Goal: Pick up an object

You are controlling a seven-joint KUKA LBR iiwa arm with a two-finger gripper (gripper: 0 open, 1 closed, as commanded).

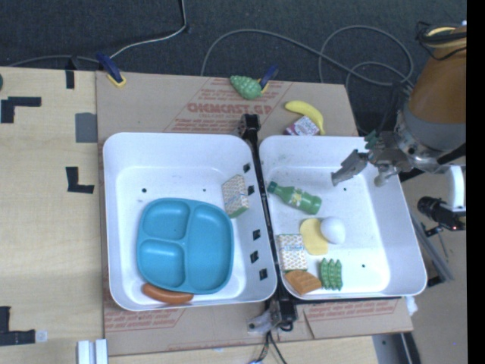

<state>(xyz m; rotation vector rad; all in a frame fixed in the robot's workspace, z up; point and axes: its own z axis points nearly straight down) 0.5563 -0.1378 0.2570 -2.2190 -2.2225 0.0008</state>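
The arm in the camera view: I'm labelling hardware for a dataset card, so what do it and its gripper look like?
The arm is bulky and rounded, with an orange band above a grey wrist section. The gripper is a small, dark grey metal assembly ending in slim fingers. At this resolution I cannot make out any markings or cables on the arm.

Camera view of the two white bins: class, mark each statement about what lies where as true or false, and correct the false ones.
1. The blue divided plate lies in the left bin. True.
2. The green bottle lies in the left bin. False: it lies in the right bin.
3. The banana lies outside both bins, on the cardboard behind them. True.
4. The end effector grips the white egg. False: the egg lies on the bin floor, apart from it.
5. The sausage lies beside the banana. False: it lies at the plate's front edge.
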